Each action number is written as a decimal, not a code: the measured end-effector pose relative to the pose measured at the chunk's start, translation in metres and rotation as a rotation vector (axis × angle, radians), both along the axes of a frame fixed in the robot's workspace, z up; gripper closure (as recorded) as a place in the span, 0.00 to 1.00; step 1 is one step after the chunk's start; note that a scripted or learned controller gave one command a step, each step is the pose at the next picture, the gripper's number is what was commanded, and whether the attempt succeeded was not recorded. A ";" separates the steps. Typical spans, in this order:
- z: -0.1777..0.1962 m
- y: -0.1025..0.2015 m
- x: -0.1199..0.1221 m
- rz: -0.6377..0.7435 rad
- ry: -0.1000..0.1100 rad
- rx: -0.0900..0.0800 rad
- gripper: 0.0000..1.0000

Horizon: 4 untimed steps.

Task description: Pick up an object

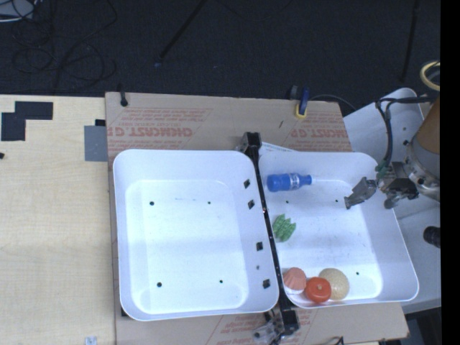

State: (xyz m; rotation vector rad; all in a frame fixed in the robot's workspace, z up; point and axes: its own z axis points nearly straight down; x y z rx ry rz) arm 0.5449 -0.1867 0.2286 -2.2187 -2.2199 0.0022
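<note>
- Two white bins are sitting side by side on the desk [57,228]; the left bin [126,192] is lying next to the right bin [392,243], with a dark divider running between them.
- Lying in the right bin are a blue bottle [288,182] near the far wall, a small green piece [284,228] close to the divider, and a cluster at the near edge: a pink-and-white ball [294,279], a red ball [318,290] and a pale ball [335,282], all touching or nearly touching.
- Reaching in from the right, the claw [378,194] is hovering at the right bin's right rim, well apart from every object.
- Its two fingers are appearing spread apart with nothing between them, so the claw is holding nothing.
- Judging the step in hand: the arm is approaching, and no target is being touched yet.
- For a clean grasp, the bottle is looking like the best choice, since it is lying alone with bare floor around it; the claw should be descending with its fingers straddling the narrow width of the body, across the long axis.
- Choosing the clustered balls is seeming riskier, as a finger is likely to be landing on a neighbour, and round shapes are tending to roll away from a closing grip.
</note>
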 end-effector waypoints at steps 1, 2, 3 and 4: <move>0.033 -0.028 -0.073 -0.005 0.001 0.000 0.00; 0.041 -0.028 -0.070 -0.002 0.002 0.001 1.00; 0.024 -0.026 -0.070 -0.001 0.002 0.001 1.00; -0.011 -0.026 -0.070 -0.001 0.003 0.002 1.00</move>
